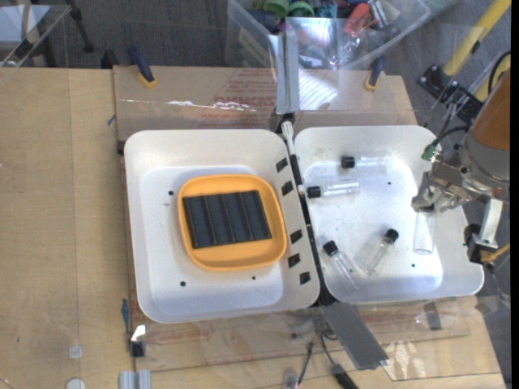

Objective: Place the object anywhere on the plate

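**Operator:** Where was the tool, and what did it have?

**Observer:** You had the tool at the right side of the frame, over the right edge of the right bin. A clear vial hung upright just beneath it, its top up between the fingers, which looked closed on it. The grip itself was small in the picture, so take that with some care.

**Operator:** And the plate?

**Observer:** Your plate lay in the left bin, left of centre in the frame: orange, with a dark ribbed insert. The vial was well apart from it, across the divider between the bins.

**Operator:** Anything else in the right bin?

**Observer:** You had four more vials with black caps lying flat there. One lay near the top, one just below it near the divider, and two lay lower down near each other. A clear box of coloured odds and ends stood past the counter at the top of the frame.
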`<state>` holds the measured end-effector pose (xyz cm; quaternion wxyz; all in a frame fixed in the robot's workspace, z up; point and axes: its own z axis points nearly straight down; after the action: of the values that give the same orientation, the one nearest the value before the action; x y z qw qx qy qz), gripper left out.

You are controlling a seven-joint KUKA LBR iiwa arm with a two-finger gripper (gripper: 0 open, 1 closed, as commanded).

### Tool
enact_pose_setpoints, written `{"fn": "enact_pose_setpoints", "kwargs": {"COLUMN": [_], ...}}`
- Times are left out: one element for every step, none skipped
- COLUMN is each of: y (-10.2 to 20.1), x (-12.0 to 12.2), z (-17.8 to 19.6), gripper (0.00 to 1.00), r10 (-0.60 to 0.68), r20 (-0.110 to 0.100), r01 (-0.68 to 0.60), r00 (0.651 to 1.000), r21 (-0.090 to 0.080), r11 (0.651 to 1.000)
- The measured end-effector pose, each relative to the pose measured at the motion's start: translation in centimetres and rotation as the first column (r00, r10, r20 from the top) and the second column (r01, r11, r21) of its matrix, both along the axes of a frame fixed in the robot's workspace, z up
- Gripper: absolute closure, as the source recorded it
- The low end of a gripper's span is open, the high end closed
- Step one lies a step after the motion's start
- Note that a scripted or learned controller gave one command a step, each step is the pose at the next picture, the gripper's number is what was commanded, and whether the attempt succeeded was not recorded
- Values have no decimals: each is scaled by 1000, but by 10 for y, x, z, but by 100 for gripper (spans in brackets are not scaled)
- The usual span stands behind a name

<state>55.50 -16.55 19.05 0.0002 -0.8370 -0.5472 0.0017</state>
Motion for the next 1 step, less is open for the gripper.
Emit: {"fn": "enact_pose_setpoints", "kwargs": {"y": [60], "x": [11], "z": [6], "gripper": [100], "r10": [163], "r20": [0], "r01": [-163], "r00": [987], "r21": [3], "r11": [987]}}
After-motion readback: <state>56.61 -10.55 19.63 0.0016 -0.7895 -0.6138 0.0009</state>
